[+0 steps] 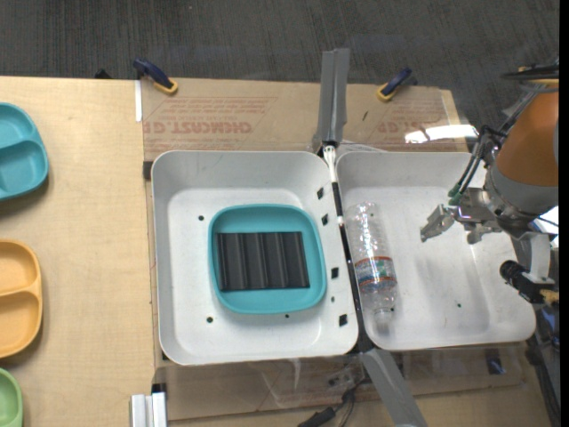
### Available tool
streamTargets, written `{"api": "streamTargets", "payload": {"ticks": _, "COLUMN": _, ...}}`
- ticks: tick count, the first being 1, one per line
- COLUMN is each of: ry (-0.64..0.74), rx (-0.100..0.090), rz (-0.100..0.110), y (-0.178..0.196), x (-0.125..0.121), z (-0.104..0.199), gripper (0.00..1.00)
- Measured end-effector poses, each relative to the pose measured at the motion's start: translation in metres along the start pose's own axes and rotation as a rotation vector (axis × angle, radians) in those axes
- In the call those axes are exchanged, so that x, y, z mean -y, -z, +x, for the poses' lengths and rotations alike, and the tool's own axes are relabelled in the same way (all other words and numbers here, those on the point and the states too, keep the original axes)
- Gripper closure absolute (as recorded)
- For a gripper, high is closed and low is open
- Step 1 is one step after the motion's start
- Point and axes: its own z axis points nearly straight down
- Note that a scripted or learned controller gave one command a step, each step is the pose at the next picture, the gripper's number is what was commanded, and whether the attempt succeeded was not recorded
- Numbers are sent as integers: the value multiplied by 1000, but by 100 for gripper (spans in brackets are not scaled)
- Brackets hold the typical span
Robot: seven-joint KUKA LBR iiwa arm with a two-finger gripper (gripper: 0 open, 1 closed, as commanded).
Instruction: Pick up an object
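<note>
Tool [442,223], finger spread unclear, hovers in the right bin [498,323] at three o'clock of the clear plastic bottle [373,261] by its left wall; approach step, next a move toward nine o'clock.

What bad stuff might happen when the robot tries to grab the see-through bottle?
The clear plastic bottle lies on its side against the left wall of the right bin, so one finger may find no room beside it. It is round and looks slippery, so it might roll or squirt away. The gripper hangs to its right, apart from it, so a poorly aimed move could close on nothing.
</note>
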Motion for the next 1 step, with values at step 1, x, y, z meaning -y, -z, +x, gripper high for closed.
{"api": "streamTargets", "payload": {"ticks": 1, "ry": 16, "rx": 10, "rz": -3, "y": -50, "x": 42, "z": 52, "gripper": 0}}
